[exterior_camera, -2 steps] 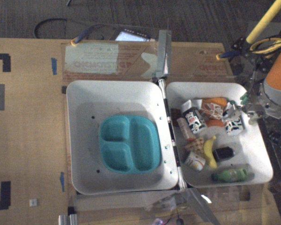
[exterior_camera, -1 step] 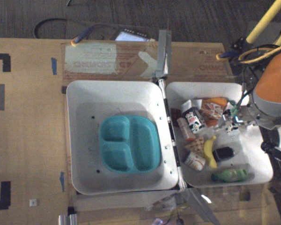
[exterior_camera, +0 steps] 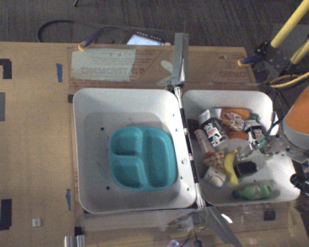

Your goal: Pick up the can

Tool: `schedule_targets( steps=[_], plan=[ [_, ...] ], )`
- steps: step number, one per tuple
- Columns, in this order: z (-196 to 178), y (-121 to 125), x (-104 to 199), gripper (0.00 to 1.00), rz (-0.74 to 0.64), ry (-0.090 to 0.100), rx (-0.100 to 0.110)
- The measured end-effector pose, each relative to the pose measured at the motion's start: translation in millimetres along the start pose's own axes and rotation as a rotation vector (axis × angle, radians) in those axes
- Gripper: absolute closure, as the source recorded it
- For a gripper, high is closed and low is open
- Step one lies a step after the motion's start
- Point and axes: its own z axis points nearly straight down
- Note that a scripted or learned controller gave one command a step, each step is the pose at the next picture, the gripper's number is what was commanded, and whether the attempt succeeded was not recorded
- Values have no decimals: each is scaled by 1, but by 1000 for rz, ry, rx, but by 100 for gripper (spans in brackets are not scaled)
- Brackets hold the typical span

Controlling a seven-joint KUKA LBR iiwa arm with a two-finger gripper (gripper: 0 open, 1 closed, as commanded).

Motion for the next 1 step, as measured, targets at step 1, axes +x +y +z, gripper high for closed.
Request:
schedule_targets(
  steps=[1],
  plan=[
    [-9, -1, -4, 100, 5, -8, -1]
  ],
)
